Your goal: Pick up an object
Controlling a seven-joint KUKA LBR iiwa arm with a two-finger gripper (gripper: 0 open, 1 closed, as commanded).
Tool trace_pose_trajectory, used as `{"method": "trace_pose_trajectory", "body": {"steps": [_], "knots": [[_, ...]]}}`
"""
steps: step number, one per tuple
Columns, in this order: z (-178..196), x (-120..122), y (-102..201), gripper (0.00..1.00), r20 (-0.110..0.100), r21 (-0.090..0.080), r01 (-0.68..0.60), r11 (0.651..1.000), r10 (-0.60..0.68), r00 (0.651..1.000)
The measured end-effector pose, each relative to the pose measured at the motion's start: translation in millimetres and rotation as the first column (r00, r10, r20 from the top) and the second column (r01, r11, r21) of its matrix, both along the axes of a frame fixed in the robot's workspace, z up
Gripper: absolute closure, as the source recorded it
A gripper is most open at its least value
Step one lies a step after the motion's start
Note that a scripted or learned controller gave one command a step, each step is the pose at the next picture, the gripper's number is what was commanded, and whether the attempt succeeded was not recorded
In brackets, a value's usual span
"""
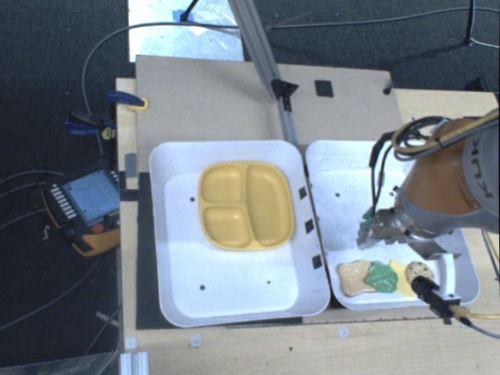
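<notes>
Nearest me, along the right bin's point(344, 174) front edge, I see a tan bread-shaped piece point(354, 278), a green piece point(382, 276) touching it, a yellow piece point(401, 279) under the green, and a speckled cookie point(419, 272) toward the front right corner. My gripper point(373, 233) hovers just behind them, above the bin floor; I can't tell its state. The left bin point(234, 280) carries a yellow divided plate point(246, 205) near its rear edge.
</notes>
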State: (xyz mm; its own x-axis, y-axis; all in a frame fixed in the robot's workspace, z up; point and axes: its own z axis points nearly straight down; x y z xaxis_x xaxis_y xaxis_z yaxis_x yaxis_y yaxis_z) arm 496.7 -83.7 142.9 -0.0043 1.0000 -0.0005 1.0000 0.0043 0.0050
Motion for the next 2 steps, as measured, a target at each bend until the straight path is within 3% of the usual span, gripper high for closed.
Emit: {"method": "trace_pose_trajectory", "body": {"steps": [2], "knots": [[90, 13, 7, 1.00, 0.001, 0.000, -0.001, 1.000, 0.001, 1.000]]}}
